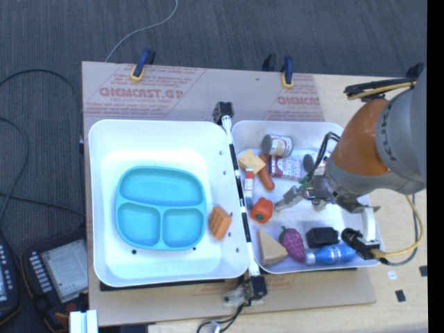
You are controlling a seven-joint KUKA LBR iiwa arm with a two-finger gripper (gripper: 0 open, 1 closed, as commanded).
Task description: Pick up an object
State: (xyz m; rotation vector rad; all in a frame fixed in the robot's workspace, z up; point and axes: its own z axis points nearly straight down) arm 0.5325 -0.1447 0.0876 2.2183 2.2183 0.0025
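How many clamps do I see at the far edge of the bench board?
2. One blue-and-yellow clamp sits above the left bin; the other clamp sits above the right bin. The arm may hide more at the far right.

A blue divided plate lies in the left bin, clamps gripping the cardboard-covered bench
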